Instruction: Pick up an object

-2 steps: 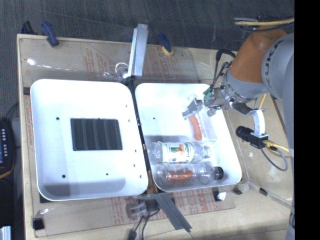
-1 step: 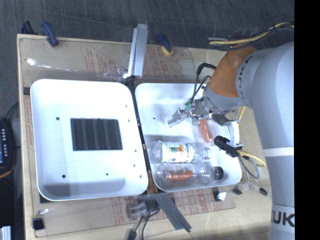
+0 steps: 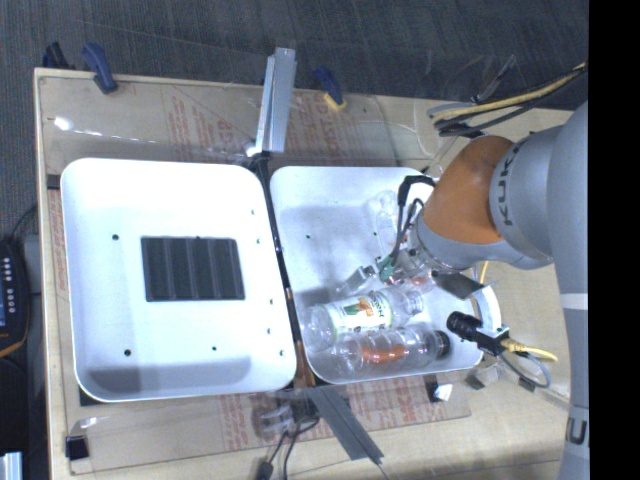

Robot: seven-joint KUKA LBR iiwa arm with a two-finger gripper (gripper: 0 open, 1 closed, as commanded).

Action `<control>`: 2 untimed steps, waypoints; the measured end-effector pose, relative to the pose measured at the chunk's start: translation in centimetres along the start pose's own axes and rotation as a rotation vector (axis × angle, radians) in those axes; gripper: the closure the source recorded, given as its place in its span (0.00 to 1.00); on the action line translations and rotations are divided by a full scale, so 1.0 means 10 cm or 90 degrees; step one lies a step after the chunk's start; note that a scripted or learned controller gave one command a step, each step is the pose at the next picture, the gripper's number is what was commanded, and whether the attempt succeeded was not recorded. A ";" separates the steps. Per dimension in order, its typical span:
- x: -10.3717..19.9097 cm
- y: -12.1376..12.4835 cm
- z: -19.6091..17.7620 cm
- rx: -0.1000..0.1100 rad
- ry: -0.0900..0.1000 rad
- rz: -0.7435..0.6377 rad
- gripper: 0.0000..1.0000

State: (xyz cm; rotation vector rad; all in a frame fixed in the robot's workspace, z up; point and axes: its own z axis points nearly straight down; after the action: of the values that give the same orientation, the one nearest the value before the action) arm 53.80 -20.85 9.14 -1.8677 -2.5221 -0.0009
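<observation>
Two clear plastic bottles lie side by side at the near end of the right white bin (image 3: 300, 198): one with a green-and-white label (image 3: 362, 315), one with an orange label (image 3: 390, 348). Above them the hand (image 3: 398, 268) is low among clear clutter, mostly hidden under the grey arm's orange band (image 3: 470, 203); whether it is wide or narrow cannot be told. The left white bin (image 3: 90, 198) has one dark ribbed rectangle (image 3: 193, 268).

tool (image 3: 398, 266) fingers hidden, arm (image 3: 540, 198) cut off right
</observation>
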 end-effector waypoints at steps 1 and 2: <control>0.29 -0.39 -0.01 -0.001 -0.001 -0.169 0.00; 0.29 -0.37 -0.11 -0.003 -0.001 -0.171 1.00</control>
State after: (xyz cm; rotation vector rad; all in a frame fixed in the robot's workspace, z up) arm 49.40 -19.19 10.24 -1.5145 -2.7528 -0.0055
